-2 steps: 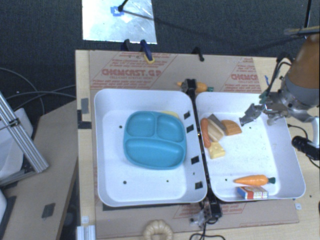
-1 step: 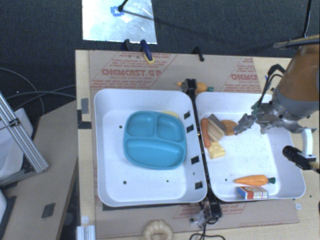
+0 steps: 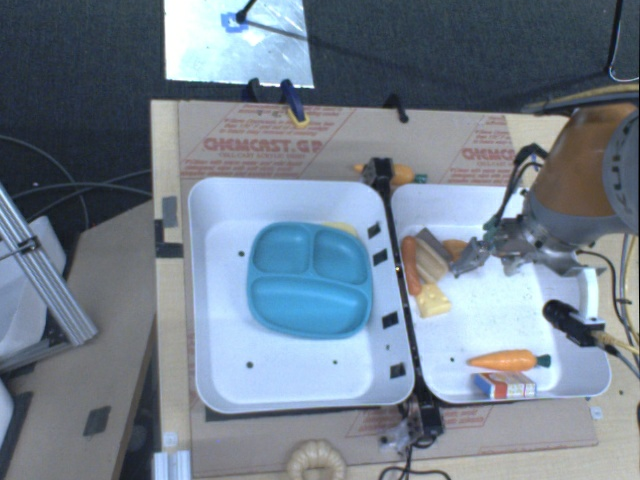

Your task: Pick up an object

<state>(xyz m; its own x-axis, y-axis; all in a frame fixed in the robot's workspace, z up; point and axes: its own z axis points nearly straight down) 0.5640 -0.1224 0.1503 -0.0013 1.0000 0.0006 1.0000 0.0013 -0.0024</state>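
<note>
Two shallow white bins sit side by side on the tabletop [image 3: 330, 133], over a brown printed board.

Left bin [image 3: 215, 298]: one blue divided plate [image 3: 308, 278], lying flat near the bin's centre, with a pale yellow item just showing past its 1 o'clock edge.

Right bin [image 3: 570, 368]:
- one grey-and-tan block [image 3: 432, 253] at the bin's 10 o'clock, beside the divider;
- one orange stick-shaped piece [image 3: 411, 267] touching the block's 9 o'clock side;
- one yellow wedge like cheese [image 3: 432, 299] just at the block's 6 o'clock;
- one carrot [image 3: 508, 361] at the bin's 6 o'clock, lying crosswise, green end toward 3 o'clock;
- one small printed box [image 3: 504, 386] just beside the carrot at its 6 o'clock, against the bin's near wall.

Arm: enters from 3 o'clock, orange band above the wrist. Gripper [image 3: 470, 259] low over the right bin, just at 3 o'clock of the block; nothing visible between the fingers, and whether they are spread or closed cannot be told.
</note>
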